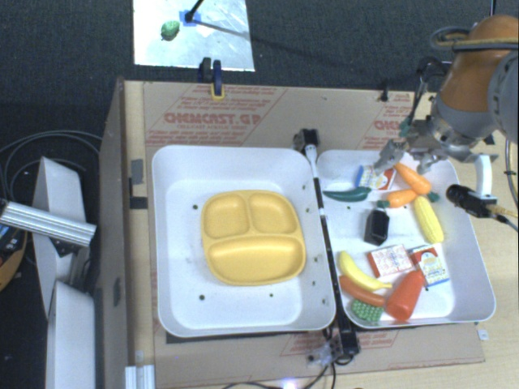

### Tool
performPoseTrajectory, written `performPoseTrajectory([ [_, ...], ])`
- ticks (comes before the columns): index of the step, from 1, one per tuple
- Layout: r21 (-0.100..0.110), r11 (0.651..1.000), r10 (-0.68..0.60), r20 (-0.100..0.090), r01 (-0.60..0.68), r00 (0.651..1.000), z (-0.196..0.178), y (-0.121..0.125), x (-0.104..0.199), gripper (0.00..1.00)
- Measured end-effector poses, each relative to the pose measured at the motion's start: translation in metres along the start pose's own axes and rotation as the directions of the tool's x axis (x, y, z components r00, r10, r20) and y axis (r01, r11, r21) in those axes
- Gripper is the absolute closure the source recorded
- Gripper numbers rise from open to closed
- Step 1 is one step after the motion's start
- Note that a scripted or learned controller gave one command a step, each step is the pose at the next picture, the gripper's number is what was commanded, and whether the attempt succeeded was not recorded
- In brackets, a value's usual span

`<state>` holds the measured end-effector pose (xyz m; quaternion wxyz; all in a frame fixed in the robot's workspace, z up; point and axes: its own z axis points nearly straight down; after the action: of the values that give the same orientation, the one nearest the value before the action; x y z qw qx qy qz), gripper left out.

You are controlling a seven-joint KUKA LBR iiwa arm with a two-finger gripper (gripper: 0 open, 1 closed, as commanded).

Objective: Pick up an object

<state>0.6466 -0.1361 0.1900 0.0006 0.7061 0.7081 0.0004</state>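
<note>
Even, bright overhead light; white bins (243, 156) glare slightly; soft focus throughout.

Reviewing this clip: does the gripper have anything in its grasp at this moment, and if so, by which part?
Cannot be told. The gripper hangs over the far end of the right bin, just above the carrot, but no object visibly sits between its fingers.
</note>
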Motion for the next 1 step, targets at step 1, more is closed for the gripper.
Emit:
performPoseTrajectory([
  [1,0.004,1.000,0.002,-0.001,-0.002,1.000,0.1023,-0.0418,0.0057,0.00],
])
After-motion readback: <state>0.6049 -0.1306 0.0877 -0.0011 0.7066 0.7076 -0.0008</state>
